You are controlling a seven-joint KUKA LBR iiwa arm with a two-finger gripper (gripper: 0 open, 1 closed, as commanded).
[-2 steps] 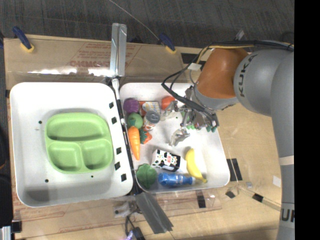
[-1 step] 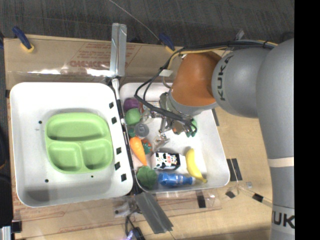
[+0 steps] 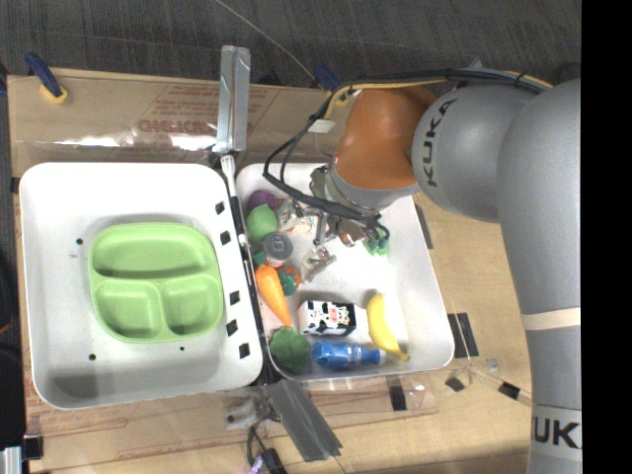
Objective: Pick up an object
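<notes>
Right bin (image 3: 427, 282), toys: carrot (image 3: 273, 294), banana (image 3: 383, 326), blue bottle (image 3: 344, 355), black-and-white carton (image 3: 328, 317), green balls (image 3: 263, 223), small green piece (image 3: 376, 245). Left bin (image 3: 39, 265): green divided tray (image 3: 155, 279). Arm bent low from the right; gripper (image 3: 331, 233) down among toys at the bin's upper middle. Opening: cannot tell; nothing seen held.

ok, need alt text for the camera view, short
A grey arm reaches from the right over the right bin, its gripper low among toy food: a carrot, a banana, a blue bottle and a cow-print box. The left bin holds a green divided tray.
</notes>
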